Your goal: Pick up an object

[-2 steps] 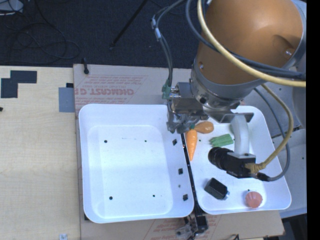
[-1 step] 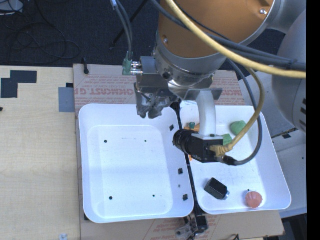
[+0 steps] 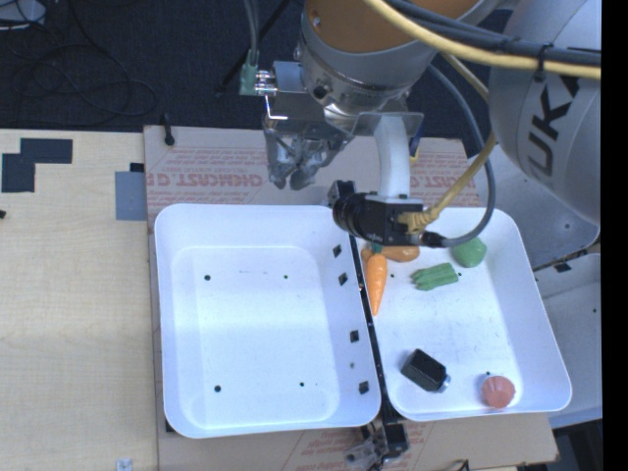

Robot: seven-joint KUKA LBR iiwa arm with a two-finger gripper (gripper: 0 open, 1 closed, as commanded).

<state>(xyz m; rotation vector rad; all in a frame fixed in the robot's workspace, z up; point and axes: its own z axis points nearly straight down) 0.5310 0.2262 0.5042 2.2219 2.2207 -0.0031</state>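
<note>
Hovering over the left bin's point(image 3: 245, 208) back edge, gripper point(image 3: 294, 170) probably lining up on the carrot point(image 3: 375, 281) nearby; can't tell how open it is.

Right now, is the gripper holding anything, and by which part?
Nothing seen held. The gripper hangs over the cardboard; the carrot lies in the right bin.
</note>
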